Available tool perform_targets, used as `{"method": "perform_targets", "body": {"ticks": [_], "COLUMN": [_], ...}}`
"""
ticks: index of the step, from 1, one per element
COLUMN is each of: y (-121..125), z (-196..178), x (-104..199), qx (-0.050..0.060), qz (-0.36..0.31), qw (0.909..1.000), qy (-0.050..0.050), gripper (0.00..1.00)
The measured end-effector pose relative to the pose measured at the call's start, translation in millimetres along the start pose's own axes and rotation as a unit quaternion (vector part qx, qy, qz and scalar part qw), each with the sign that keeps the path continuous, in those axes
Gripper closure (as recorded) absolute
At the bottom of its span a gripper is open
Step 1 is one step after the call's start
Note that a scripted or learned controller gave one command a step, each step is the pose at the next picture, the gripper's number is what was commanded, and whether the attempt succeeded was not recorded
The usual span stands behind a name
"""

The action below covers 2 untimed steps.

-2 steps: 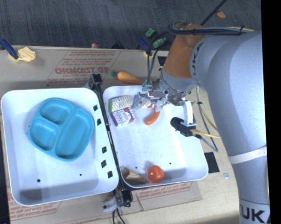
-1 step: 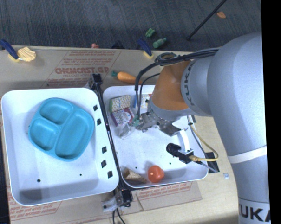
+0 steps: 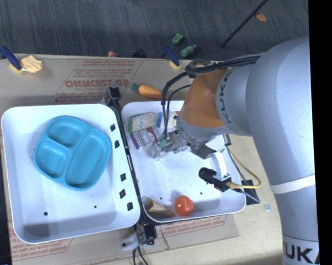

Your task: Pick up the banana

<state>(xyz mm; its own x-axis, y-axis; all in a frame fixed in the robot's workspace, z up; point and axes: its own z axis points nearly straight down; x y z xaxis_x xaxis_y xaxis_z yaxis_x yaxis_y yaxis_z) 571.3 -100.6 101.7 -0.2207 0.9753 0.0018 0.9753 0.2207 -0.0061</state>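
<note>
My gripper (image 3: 162, 146) hangs low over the upper middle of the right bin (image 3: 195, 180), on the grey arm with the orange band (image 3: 206, 103). It is right beside a colourful packet (image 3: 142, 128) that lies in the bin's upper left corner. The wrist and arm cover the bin's upper right part, so what lies under them is hidden. A red tomato (image 3: 183, 205) and a brownish lumpy item (image 3: 157, 208) rest at the bin's front edge.
The left bin (image 3: 25, 179) holds a blue divided plate (image 3: 73, 151). An orange carrot (image 3: 149, 91) lies on the cardboard behind the right bin. A black fitting with a yellow cable (image 3: 217, 179) sticks out below the wrist.
</note>
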Motion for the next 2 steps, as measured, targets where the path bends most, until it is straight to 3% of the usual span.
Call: {"method": "perform_targets", "body": {"ticks": [1,2], "y": [0.0,-11.1], "z": [-90.2,-89.3], "x": [87.0,161.1], "qx": [-0.002,0.0], "qz": [0.055,-0.103], "qw": [0.9985,0.9947], "qy": [0.0,0.0], "gripper": [1.0,1.0]}}
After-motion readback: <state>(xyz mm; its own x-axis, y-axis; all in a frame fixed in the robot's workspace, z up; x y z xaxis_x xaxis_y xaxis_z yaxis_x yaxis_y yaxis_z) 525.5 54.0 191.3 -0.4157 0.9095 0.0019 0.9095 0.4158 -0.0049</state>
